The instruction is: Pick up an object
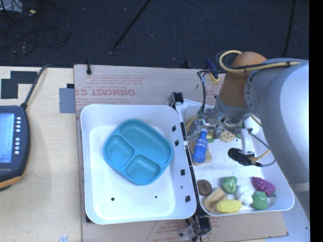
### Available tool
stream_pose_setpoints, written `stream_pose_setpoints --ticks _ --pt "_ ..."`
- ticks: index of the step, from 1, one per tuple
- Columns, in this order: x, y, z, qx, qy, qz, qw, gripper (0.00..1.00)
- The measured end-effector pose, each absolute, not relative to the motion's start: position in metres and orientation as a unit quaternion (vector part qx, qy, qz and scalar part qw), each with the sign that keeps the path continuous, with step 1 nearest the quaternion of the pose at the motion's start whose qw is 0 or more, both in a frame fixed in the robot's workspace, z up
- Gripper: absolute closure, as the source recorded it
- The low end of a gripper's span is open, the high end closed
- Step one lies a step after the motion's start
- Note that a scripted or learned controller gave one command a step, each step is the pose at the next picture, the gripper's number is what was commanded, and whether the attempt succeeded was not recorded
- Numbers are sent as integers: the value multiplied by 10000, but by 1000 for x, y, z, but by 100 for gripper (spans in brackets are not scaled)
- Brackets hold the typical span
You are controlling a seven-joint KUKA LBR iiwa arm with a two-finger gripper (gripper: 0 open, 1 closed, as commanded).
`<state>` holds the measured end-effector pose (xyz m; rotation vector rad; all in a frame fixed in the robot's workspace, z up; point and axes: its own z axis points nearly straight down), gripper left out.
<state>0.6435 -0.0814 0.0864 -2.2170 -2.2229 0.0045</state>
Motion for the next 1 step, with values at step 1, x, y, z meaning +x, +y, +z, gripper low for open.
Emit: stream_pose_setpoints --ticks 1 --pt "643 -81 86 -7053 -7089 16 12 0"
